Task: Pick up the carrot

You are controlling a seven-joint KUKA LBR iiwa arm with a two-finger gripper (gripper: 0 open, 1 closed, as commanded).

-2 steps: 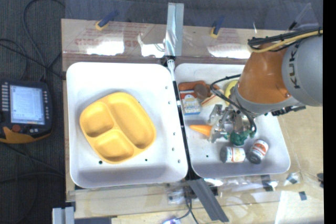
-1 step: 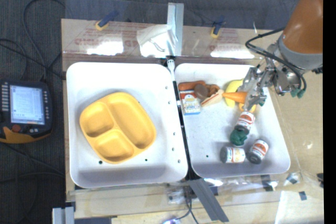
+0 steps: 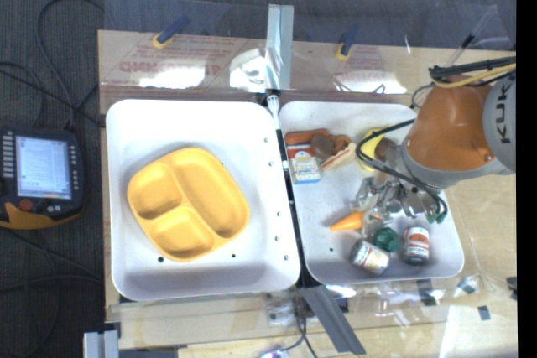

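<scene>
The carrot is a small orange cone lying in the right bin, its tip pointing left. My gripper is low in that bin, right at the carrot's thick right end, and its metal parts overlap that end. The grey wrist with its orange band hangs above and to the right and hides part of the bin behind it.
A yellow divided tray lies in the left bin. Around the gripper are a green-capped item, two small cans, a small carton, a brown item, and a yellow item.
</scene>
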